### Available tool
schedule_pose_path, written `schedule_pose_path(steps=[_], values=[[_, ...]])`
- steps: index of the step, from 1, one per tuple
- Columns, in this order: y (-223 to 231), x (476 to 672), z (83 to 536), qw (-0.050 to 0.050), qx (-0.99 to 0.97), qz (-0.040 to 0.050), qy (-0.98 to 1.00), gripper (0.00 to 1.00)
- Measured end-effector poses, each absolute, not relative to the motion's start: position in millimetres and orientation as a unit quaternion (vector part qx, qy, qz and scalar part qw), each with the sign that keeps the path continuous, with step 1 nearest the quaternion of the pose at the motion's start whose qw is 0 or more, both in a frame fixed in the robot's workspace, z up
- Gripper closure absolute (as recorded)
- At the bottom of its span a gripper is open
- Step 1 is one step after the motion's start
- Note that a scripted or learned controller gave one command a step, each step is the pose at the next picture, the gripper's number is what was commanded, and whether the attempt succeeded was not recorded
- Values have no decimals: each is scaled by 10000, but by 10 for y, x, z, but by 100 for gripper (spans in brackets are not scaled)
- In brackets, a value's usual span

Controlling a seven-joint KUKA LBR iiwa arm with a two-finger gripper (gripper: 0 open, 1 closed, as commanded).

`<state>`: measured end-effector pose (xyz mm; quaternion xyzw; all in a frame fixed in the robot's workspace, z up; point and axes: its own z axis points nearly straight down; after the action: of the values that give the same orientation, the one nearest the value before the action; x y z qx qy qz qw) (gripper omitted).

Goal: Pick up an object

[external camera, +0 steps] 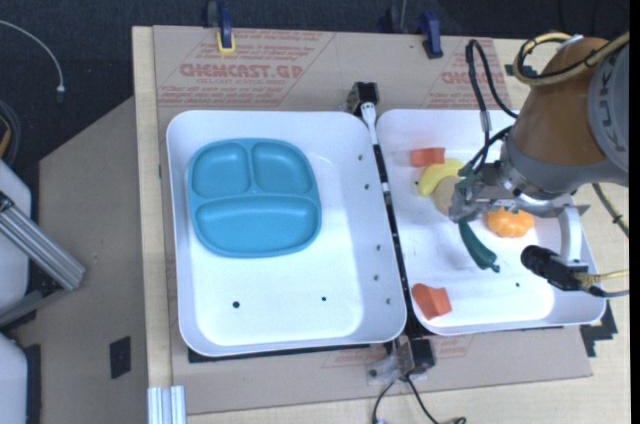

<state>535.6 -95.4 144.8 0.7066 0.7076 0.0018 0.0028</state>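
Far to the gripper's left, the left bin [200, 312] holds a blue divided plate [256, 198], lying flat in the bin's upper half. The two bins meet along a black seam, and the right bin [500, 317] lies under the arm [565, 117].

Below and left of the gripper, well apart from it, an orange-red block [432, 300] rests near the right bin's front edge. Up and to the gripper's left sits a second orange-red block [428, 156]. Just below that one, a yellow piece [437, 177] lies close beside the gripper [470, 204], touching or nearly so.

The gripper points down into the right bin; whether it is apart or together cannot be told from here, and nothing is seen clamped in it. A green strip [478, 246] slants down from just beneath it. An orange piece [509, 223] lies just to its right, partly under the wrist.
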Motion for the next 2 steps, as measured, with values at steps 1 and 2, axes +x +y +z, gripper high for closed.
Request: schedule_pose_path(steps=[1, 2], values=[[-915, 5342, 1889, 30, 7066, 18, 7076, 100], [-917, 5359, 2426, 35, 7066, 22, 7076, 100]])
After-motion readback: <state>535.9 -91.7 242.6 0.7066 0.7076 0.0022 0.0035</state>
